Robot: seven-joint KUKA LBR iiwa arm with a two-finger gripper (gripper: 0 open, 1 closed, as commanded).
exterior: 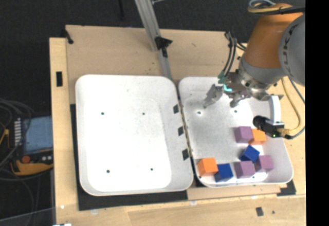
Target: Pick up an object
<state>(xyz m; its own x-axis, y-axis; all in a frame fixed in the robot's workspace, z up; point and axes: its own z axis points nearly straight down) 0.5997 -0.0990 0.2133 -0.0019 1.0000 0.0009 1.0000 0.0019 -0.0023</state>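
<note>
Pick not done, judging by layout: nothing lifted, all blocks resting in the bin.

Desk (103,50): one, tan, carrying two white bins side by side.

Left bin (126,132), centre-left of frame: bare white floor, a few small dark dots.

Right bin (205,127), centre-right of frame: holds every candidate, clustered along lower right.

Arm (270,40): one, entering from upper right, orange band above the wrist. Jaws (224,97) over upper part of right bin, two prongs spread apart, released, nothing between them. Well apart from the block cluster below.

Block count, seven visible:
- purple, three: purple block (243,134) mid-right, second purple block (244,169) near bottom edge, third purple block (266,162) at lower right corner.
- orange, two: orange block (207,166) at lower left of cluster, second orange block (259,136) just beside the upper purple, partly hidden by a black fitting.
- blue, two: blue block (251,153) mid-cluster, second blue block (224,172) touching the lower orange.

Left to do, by estimate: move down-frame to a block, descend, close, lift. Upper purple looks the nearest target.
</note>
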